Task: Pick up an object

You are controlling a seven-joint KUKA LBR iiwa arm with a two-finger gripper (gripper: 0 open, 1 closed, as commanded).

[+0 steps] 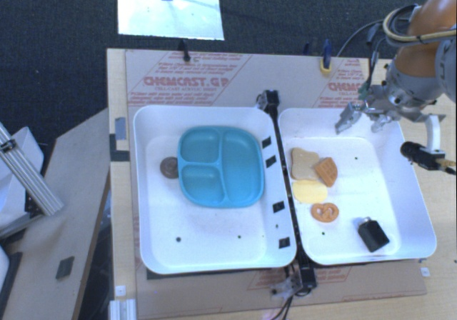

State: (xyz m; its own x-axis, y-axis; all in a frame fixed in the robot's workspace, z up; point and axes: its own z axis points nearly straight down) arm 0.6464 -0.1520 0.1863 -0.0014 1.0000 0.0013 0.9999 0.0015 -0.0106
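A: Where is the hand (365,118) sitting right now?

B: It is hanging over the far edge of the right bin (410,190), with the grey arm (421,61) coming in from the right side. The fingers (345,120) are pointing down and toward the left, and they are standing spread apart, released, with nothing between them.

A: And the things it could pick up?

B: They are all lying on the floor of the right bin, well apart from the hand. A tan toast slice (303,162) is lying near the bin's left wall, and a waffle (327,171) is leaning against its right edge, touching it. Just below them a pale yellow piece (310,191) is resting, and a pretzel (325,212) is lying just beside that, nearer the camera. A black block (373,233) is sitting alone toward the near right corner.

A: What is the left bin (153,190) holding?

B: A blue divided plate (218,166) is lying flat in its middle, and a small brown disc (169,167) is touching the plate's left rim.

A: And under the bins?

B: Both are sitting side by side on a printed board (214,76) on the desk (86,161).
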